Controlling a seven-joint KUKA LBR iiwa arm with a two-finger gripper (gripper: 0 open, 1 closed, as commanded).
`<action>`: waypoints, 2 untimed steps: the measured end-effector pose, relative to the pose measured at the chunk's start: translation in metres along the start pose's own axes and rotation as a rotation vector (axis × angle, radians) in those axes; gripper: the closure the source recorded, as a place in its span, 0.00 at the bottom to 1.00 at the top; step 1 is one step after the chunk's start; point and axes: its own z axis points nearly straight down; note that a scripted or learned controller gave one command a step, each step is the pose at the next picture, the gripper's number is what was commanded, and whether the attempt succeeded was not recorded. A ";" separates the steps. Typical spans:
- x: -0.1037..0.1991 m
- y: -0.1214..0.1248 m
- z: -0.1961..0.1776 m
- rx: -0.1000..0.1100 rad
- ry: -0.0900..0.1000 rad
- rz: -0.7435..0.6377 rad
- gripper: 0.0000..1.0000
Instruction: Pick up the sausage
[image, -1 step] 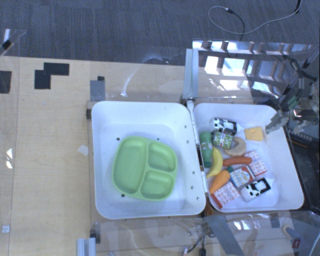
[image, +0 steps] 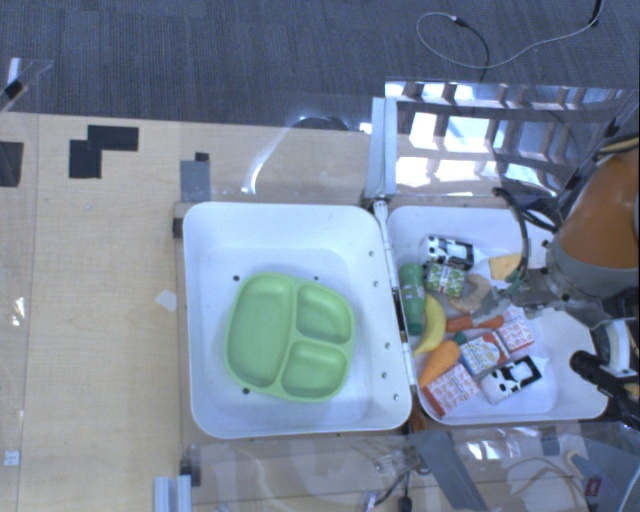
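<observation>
The sausage (image: 474, 323) is a thin reddish-orange stick lying across the middle of the right bin (image: 570, 405). It sits between a banana (image: 432, 325) and some red-and-white packets. The gripper (image: 517, 291) hangs on the grey arm with its orange band (image: 600, 215), coming in from the right. It is over the right bin, just above and to the right of the sausage's right end. I see nothing held in it.
The right bin also holds a carrot (image: 438, 363), a green bottle (image: 411, 285), two cow-patterned cartons (image: 447, 250) (image: 513, 377), a yellow wedge (image: 506, 265) and several packets (image: 451, 388). The left bin (image: 210, 400) holds a green divided plate (image: 290, 337).
</observation>
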 end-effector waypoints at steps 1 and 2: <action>0.019 0.012 0.047 -0.023 -0.007 -0.057 0.00; -0.008 0.036 0.055 -0.021 -0.006 -0.016 0.00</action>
